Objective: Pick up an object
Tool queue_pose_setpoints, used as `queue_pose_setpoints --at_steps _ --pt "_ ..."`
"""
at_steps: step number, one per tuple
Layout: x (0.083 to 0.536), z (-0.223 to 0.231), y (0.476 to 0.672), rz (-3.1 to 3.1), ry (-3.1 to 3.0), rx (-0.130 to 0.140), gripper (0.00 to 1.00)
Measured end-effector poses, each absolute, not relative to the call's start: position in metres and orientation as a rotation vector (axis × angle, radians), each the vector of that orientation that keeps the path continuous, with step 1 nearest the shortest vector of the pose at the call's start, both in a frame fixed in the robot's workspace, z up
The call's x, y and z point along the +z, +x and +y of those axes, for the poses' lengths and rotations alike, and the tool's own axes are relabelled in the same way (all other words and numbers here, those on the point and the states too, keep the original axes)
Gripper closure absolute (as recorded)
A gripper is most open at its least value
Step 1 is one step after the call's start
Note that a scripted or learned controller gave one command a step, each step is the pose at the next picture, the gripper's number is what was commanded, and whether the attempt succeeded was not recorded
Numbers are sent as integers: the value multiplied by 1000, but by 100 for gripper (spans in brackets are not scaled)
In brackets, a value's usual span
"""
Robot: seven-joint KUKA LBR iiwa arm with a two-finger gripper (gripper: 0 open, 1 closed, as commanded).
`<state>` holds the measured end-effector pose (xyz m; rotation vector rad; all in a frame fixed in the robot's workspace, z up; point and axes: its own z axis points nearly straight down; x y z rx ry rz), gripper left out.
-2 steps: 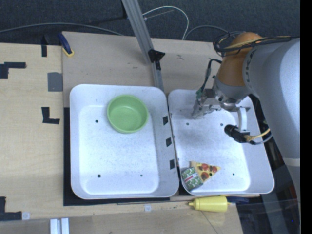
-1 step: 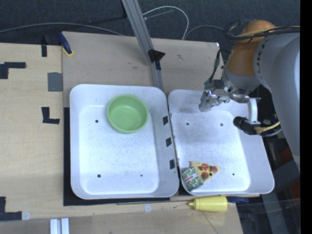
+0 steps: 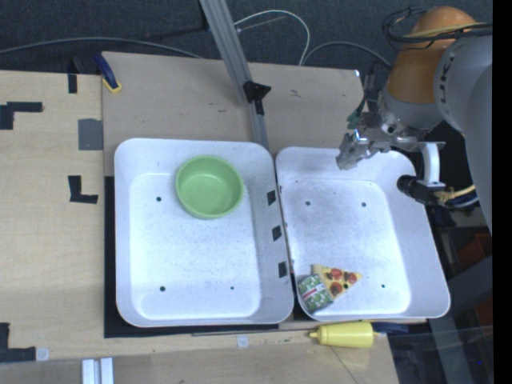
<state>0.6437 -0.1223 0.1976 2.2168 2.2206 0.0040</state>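
Observation:
A green bowl [image 3: 209, 186] sits upright in the far part of the left bin [image 3: 140, 294]. In the right bin [image 3: 416, 286], near its front left corner, lie a toy pizza slice [image 3: 339, 278] and a small green patterned packet [image 3: 314, 292] touching it. My gripper [image 3: 350, 155] hangs above the right bin's far rim, well away from those objects, with nothing seen between its fingers. From this angle its fingers look close together, but I cannot make out their state.
A yellow bottle [image 3: 346, 335] lies on the bench just outside the right bin's front rim. A grey slanted pole [image 3: 232, 50] crosses behind the bins. Cables [image 3: 276, 22] loop at the back. The arm's orange band [image 3: 428, 54] is at the upper right.

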Motion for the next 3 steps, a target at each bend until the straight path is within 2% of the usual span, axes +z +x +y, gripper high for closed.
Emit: queue_pose_setpoints --at_steps 1,2,3 --pt "204 -66 648 2230 2214 2 100" --pt "218 -11 637 2231 2215 1 100" --pt "213 41 637 2225 2219 -2 100"
